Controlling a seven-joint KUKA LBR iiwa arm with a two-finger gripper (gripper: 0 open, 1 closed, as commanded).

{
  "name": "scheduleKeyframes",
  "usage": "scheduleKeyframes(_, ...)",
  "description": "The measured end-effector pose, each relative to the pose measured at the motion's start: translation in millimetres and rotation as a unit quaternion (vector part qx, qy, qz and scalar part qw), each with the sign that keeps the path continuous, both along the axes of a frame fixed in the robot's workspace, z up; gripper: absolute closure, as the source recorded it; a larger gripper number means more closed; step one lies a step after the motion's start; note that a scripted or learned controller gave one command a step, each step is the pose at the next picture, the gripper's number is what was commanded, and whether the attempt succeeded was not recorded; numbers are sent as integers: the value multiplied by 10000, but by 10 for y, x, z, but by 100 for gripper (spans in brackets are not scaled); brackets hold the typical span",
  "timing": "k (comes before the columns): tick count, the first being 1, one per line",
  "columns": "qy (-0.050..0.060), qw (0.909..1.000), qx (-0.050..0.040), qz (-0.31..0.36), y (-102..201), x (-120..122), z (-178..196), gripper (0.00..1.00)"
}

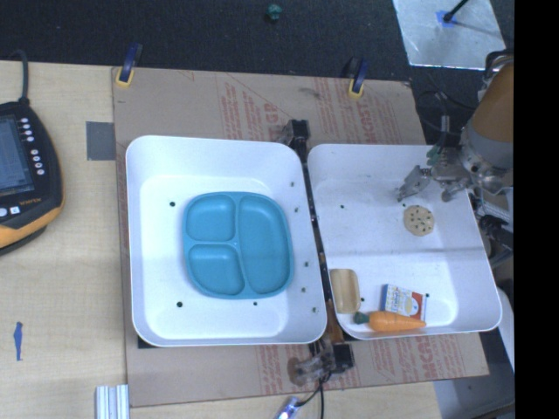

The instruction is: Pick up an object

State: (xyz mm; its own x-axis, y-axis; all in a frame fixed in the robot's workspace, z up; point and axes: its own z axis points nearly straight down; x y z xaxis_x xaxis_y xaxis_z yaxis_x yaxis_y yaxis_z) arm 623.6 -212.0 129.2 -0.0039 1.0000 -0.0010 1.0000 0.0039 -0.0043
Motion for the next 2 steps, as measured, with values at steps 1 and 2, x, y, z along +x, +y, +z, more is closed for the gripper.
scheduleKeyframes(1, 1, 10000, 0, 3, 52, -192, -249, 0)
scheduleKeyframes(2, -11, 10000, 8, -1, 2, 326, -373, 0)
